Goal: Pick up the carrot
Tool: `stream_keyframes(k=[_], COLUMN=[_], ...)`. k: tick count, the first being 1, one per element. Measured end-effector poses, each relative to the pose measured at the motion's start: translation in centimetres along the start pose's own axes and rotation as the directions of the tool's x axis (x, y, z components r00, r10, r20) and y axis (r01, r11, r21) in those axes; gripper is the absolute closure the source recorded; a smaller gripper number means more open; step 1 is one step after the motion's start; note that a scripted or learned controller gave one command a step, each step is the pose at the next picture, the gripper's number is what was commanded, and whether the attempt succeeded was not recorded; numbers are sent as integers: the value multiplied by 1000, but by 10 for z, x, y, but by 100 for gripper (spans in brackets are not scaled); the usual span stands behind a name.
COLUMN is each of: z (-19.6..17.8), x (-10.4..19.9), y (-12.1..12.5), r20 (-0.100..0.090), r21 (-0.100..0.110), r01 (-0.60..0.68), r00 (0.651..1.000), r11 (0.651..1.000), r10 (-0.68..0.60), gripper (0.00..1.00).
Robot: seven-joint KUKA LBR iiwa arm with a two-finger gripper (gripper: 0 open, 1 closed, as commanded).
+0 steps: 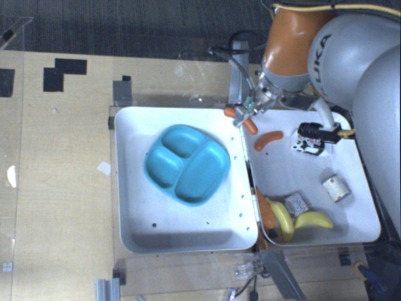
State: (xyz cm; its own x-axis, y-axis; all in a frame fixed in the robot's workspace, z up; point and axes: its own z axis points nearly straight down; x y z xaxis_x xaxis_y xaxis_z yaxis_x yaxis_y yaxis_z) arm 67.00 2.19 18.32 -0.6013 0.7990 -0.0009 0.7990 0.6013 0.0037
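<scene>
Carrot (267,213) lies at the bin divider, well apart from the pincer (245,113), grip unclear.

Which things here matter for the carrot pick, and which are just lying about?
In the job: gripper; carrot-like orange piece right at it.
Lying about: blue plate; sausage; bananas; small can; second orange piece beside the divider.

- We see a light tan bench (56,187) that fills most of the view.
- Some black marks (62,73) sit on it near the top left.
- Along the top runs a dark floor (125,11).
- A clear plastic sheet (15,33) shines at the left.
- Small metal clamps (123,91) hold the corners.
</scene>
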Motion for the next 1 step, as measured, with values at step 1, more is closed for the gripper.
stream_keyframes(k=[1], z=[0], x=[0], y=[0], r20=[0], r21=[0], r01=[0], r00=[1000], r11=[1000], r10=[0], gripper=[0])
